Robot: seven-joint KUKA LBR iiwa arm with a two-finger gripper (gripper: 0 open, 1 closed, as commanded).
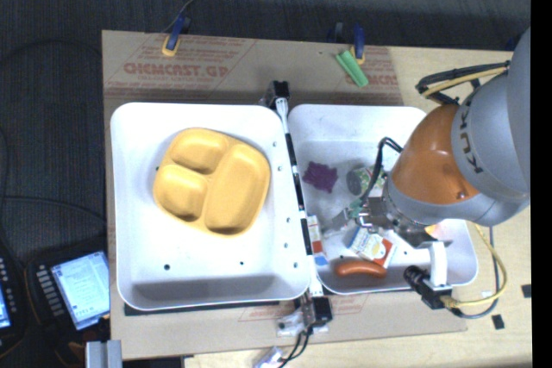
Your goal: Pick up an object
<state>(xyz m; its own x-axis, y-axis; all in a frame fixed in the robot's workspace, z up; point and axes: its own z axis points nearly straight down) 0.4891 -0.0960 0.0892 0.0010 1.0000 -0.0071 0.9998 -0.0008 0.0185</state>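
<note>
Arm over the right bin's clutter

Arm [470, 159] with its orange band reaches in from your right and hangs over the right bin [345, 118]. Its gripper [373, 215] sits low among small objects; you cannot tell whether the fingers are parted or closed. Just beneath it lie a white-and-red packet [373, 247] and a red sausage-shaped item [360, 269]; a purple object [321, 177] rests nearer the divider. Your left bin [138, 271] carries a yellow, lobed tray [212, 179].
</note>
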